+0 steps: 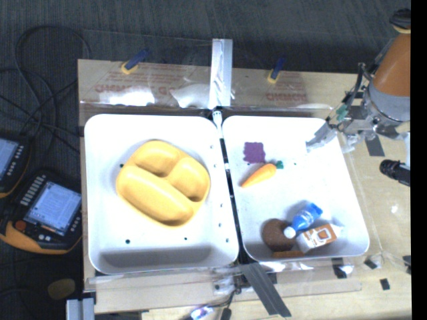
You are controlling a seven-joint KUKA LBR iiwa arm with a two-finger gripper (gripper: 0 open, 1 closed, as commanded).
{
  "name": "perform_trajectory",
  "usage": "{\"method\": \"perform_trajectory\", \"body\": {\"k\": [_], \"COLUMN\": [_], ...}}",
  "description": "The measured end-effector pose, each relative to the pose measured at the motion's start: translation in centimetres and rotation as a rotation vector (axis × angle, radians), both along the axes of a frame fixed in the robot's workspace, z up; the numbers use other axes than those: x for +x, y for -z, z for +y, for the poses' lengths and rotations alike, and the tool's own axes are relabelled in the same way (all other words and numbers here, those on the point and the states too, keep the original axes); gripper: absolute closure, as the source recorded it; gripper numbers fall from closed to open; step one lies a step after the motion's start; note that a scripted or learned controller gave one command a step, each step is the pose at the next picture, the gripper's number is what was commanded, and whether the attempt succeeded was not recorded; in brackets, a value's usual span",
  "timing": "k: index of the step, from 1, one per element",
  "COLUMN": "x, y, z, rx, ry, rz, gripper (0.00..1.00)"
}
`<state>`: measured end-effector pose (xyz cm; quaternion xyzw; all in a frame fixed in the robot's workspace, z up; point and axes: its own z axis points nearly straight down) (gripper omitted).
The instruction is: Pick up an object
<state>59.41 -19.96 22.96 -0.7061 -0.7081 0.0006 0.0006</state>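
Observation:
In the right bin [333, 192] an orange carrot [259, 173] with a green tip lies beside a small purple piece [253, 152]. Near the front of that bin a brown round item [273, 233], a blue bottle [303, 219] and an orange and white carton [316, 237] sit packed together. A large yellow bread-shaped object [163, 181] lies in the left bin [107, 245]. My gripper [331, 142] hangs over the right bin's far right rim. It is open, with nothing between its fingers [316, 141], well apart from every object.
A metal divider post [221, 72] stands behind the seam between the bins. Yellow and blue clips [135, 61] hold plastic sheeting at the back. Handheld controllers [43, 209] and cables lie on the floor to the left.

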Motion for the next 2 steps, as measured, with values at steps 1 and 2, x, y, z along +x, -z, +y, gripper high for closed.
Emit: {"method": "perform_trajectory", "body": {"k": [1,2], "x": [5.7,7.5], "y": [3.9,14.1], "z": [6.0,8.8], "rx": [-0.002,-0.005], "ry": [-0.160,-0.242], "rz": [0.000,-0.005], "gripper": [0.00,0.00]}}
